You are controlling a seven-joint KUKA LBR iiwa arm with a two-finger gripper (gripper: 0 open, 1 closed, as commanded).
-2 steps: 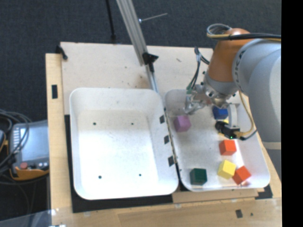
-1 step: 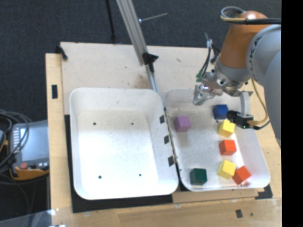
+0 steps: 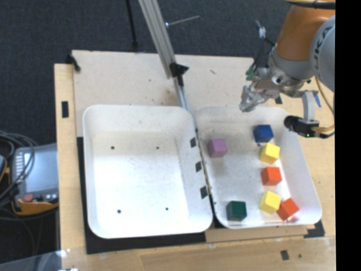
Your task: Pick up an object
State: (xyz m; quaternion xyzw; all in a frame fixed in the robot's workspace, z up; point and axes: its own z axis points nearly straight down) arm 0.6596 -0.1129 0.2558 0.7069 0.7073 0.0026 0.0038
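The right bin [image 3: 248, 222] holds several small blocks. A purple one [image 3: 217, 147] lies near its left wall and a blue one [image 3: 263, 132] toward the back right. Below the blue sit a yellow block [image 3: 271, 152], an orange block [image 3: 271, 175], a second yellow block [image 3: 270, 201] and a second orange block [image 3: 288, 208]. A dark green block [image 3: 236, 210] rests at the front. My gripper [image 3: 249, 103] hangs above the bin's back edge, up and left of the blue block, with nothing visible between its tips.
The left bin [image 3: 101, 123] stands beside the right one, sharing a middle wall. A slanted aluminium post [image 3: 161, 33] rises from behind the bins. A black cable end [image 3: 299, 124] hangs over the right bin's right rim.
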